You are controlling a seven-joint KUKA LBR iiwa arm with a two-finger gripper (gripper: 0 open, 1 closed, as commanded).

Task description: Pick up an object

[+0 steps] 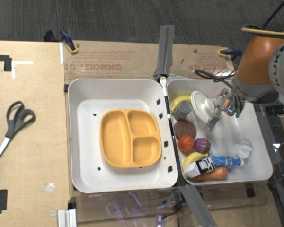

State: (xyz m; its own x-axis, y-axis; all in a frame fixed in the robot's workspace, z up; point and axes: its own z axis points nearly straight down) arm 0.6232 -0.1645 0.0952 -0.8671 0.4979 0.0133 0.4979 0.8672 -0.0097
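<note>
My gripper (217,113) hangs over the upper middle of the right bin (260,141), right beside a tilted white bowl (199,106) and seemingly touching its rim. Left of the bowl are a yellow banana (179,100) and a grey-green can (182,110). Below them lie a brown disc (184,128), a red tomato (186,144) and a purple item (202,145). Along the front wall lie a second banana (192,159), a blue bottle (221,163) and an orange carrot-like piece (214,175). A crumpled white item (244,151) rests to the right.
The left bin (80,126) holds a yellow divided plate (131,137). Scissors (14,122) lie on the wooden bench at far left. Blue clamps (68,40) sit on the cardboard behind the bins. Bare bin floor shows right of my gripper.
</note>
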